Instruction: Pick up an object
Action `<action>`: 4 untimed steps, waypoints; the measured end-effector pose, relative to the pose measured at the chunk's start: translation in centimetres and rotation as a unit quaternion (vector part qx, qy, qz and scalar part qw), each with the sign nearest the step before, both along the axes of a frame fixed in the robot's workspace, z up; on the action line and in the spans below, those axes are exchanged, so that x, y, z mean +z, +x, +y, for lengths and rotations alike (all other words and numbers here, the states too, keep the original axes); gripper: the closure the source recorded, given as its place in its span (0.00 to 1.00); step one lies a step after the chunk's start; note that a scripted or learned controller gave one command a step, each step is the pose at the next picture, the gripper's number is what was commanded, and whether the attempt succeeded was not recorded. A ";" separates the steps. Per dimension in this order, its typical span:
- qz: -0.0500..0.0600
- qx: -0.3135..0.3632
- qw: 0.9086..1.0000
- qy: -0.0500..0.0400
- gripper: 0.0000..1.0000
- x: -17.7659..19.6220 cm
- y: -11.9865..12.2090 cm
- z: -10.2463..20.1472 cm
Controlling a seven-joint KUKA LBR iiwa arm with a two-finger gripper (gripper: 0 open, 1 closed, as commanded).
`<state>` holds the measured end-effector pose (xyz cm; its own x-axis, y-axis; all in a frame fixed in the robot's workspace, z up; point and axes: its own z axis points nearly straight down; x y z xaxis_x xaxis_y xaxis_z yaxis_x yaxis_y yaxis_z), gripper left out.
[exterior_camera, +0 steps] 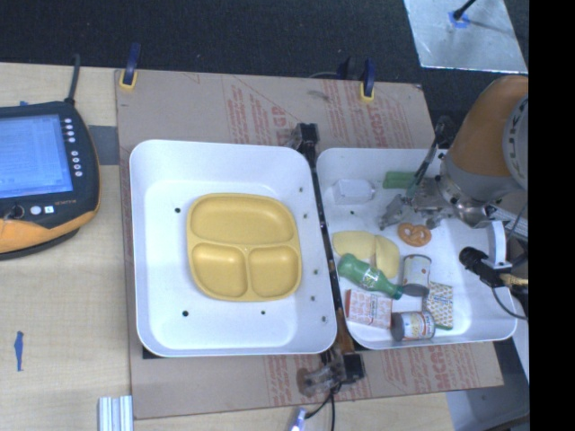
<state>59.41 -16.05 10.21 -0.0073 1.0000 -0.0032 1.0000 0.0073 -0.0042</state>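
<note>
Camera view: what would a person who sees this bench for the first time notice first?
The yellow divided tray stands out most, lying alone in the middle of the left white bin. Next comes the right white bin, crowded with small things: a green bottle, two small cans and a pretzel. The gripper hangs over that bin's upper part, beside the pretzel.

Right bin [503,330]: green bottle [367,276] lying flat, pretzel [414,234], can [412,326] on side
</note>
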 end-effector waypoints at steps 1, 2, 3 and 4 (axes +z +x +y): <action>-0.002 -0.002 1.000 0.002 0.00 6.6 5.3 -4.0; 0.000 -0.001 1.000 0.002 0.00 -1.1 -0.7 0.0; -0.003 -0.001 1.000 0.001 0.00 6.9 3.9 -2.9; -0.002 -0.002 1.000 0.001 0.00 -0.9 0.4 -0.7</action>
<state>59.84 -16.78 9.30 -0.0043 1.0000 -0.0013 1.0000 0.0043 -0.0010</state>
